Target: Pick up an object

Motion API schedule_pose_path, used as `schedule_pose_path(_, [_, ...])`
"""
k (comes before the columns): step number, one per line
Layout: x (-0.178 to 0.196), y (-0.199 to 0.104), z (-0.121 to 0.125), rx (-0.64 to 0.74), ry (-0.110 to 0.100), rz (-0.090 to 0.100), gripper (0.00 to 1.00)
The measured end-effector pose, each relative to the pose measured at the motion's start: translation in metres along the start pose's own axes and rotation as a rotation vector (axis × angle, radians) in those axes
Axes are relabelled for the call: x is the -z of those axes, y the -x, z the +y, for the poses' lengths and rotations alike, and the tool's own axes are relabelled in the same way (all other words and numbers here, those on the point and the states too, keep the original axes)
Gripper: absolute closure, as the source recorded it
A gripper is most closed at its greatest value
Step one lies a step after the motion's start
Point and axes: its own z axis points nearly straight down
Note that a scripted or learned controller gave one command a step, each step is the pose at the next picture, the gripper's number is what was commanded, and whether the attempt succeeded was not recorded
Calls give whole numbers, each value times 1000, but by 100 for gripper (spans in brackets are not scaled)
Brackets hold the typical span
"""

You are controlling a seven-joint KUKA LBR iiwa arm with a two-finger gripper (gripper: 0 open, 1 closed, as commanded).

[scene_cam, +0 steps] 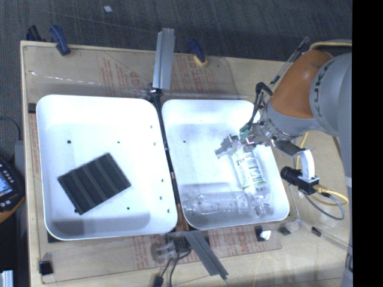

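A clear plastic bottle lying along the right bin's six o'clock wall, with a labelled bottle at four o'clock under the gripper (finger state cannot be told), is judged light, slippery, best taken mid-body.

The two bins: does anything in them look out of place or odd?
Nothing looks damaged or spilled. In the right bin, two clear bottles lie on their sides, one lengthwise and one along the near wall, ends meeting at the corner. A dark ribbed panel lies askew in the left bin. The gripper is above the right bin.
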Motion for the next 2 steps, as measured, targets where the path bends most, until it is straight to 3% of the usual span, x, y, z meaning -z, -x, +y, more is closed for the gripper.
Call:
schedule_pose_path(1, [12, 1, -2, -1, 3, -3, 0])
schedule_pose_path(2, [-18, 1, 10, 28, -1, 0, 0])
